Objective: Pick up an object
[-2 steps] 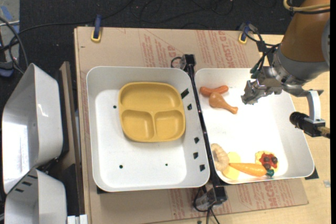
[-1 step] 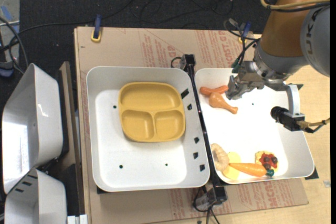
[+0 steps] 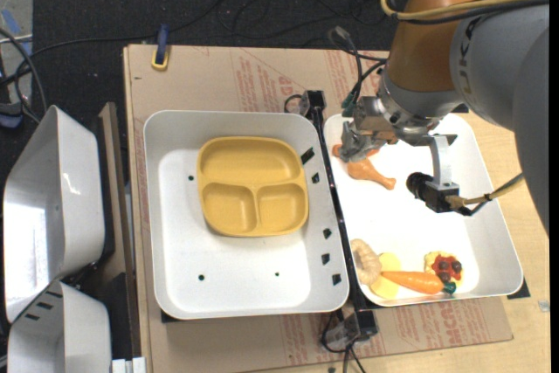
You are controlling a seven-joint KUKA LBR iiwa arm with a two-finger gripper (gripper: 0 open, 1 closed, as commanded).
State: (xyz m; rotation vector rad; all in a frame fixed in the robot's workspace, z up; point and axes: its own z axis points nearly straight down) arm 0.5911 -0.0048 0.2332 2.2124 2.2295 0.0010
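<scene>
Cardboard [image 3: 262, 79] underlies two white bins [image 3: 166, 188] amid black floor cables [image 3: 79, 39]; claw [image 3: 356, 146] state unclear.

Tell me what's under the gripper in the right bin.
An orange drumstick-shaped toy lies on the right bin floor just below the gripper, its upper end covered by the gripper body. Whether the fingers touch it is hidden.

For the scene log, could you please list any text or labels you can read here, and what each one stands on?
Red printing runs across the cardboard sheet under the bins, too blurred and distorted to read.
The tray, toy food and arm bear no legible text.
</scene>
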